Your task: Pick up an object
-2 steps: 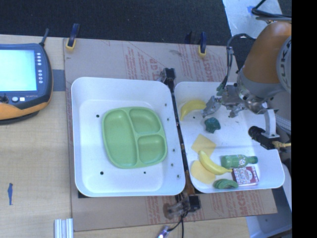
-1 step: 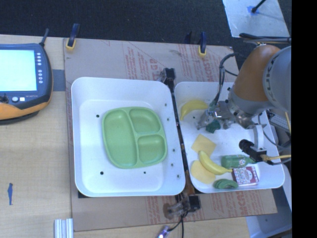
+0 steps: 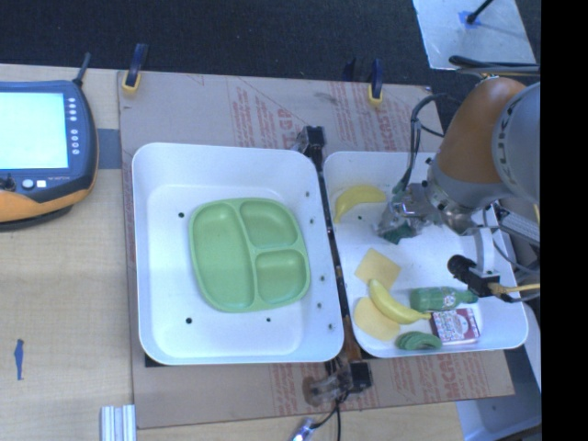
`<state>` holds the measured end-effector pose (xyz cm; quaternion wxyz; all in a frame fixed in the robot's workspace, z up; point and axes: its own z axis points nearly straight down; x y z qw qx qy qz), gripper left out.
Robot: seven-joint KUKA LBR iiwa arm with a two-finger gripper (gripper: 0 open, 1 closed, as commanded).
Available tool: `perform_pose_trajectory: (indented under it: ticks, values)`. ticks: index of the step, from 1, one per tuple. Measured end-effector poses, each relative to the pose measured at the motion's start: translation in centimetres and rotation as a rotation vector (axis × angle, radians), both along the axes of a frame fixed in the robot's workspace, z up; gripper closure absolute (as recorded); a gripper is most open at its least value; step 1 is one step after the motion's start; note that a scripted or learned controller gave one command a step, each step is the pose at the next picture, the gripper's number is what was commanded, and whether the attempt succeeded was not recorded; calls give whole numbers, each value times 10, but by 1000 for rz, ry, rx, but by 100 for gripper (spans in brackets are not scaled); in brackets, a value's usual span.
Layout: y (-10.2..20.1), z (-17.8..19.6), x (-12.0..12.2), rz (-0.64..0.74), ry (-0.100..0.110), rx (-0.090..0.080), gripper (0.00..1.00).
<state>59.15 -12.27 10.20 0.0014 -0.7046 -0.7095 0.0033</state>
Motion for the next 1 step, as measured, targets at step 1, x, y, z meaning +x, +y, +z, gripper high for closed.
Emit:
perform_pose_trajectory:
  ticks: [1]
  values:
    - [76,91,-8,-1,-4,3,100]
